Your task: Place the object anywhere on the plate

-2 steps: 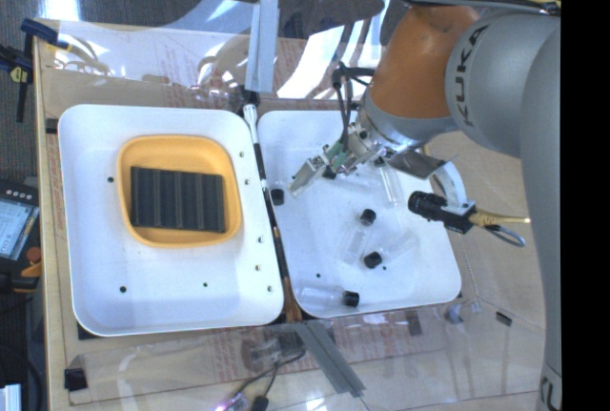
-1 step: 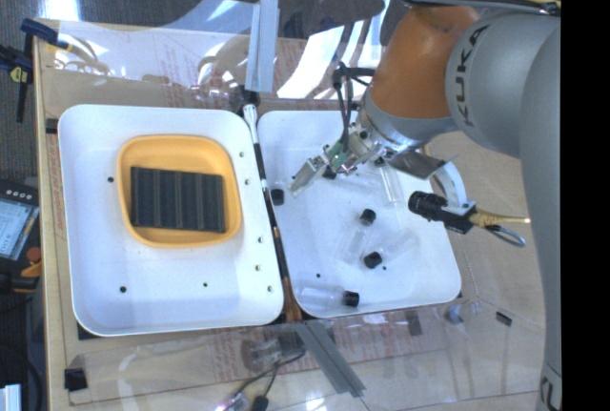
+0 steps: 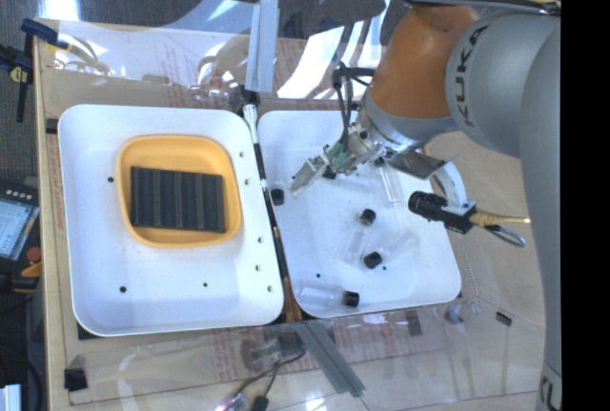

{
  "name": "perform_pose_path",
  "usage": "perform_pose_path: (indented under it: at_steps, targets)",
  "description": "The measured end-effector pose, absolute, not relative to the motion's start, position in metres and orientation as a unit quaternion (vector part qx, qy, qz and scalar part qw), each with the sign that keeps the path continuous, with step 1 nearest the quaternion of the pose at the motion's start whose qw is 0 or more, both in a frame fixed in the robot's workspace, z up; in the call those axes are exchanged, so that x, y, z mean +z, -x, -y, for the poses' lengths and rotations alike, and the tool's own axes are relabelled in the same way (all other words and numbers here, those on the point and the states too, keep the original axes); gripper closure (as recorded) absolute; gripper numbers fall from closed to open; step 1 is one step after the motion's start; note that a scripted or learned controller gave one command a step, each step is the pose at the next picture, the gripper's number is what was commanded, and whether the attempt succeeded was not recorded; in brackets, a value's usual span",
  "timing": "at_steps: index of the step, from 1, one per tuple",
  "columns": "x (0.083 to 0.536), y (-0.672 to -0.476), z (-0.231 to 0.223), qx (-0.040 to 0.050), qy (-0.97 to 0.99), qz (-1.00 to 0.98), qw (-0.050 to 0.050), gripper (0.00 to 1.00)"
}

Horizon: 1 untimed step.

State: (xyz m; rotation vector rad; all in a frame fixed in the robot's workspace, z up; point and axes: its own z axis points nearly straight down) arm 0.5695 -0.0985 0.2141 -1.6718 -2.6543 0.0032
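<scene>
Gripper over right bin, nothing visibly held

Gripper [image 3: 307, 174] sits low over the upper-left part of the right bin [image 3: 434, 280], angled toward the seam between the bins. Open or closed: I can't tell, the tip is small and lost in glare. I see nothing in it.

Task thing, my guess: one of the clear vials [image 3: 372, 258] with black caps, scattered on the right bin floor. One black cap [image 3: 276, 195] lies right by the left rim, just beside the gripper tip. The rest lie mid-bin and near the front edge, apart from each other.

Plate [image 3: 176, 148] is yellow and sits in the left bin [image 3: 86, 228], with a dark slotted insert [image 3: 181, 197] covering most of its middle. No vial on it, so the task looks not done.

Risks from here, as I judge them:
- Vials are clear, round and light, so a pinch may squirt one away or close on air.
- The nearest one hugs the rim, so the gripper could hit the bin wall or push the vial into the corner.
- If I can't see a catch, a carry-over may go across with nothing.
- A vial dropped on the insert could roll along the slots or bounce off the plate into the left bin.
- The arm [image 3: 496, 85] hides the right bin's back corner.
</scene>
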Motion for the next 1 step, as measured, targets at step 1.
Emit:
perform_pose_path:
  at_steps: [1]
  targets:
    - [0.2141, -0.5695, 0.0985, 0.0010, 0.533, 0.846, 0.002, 0.00]
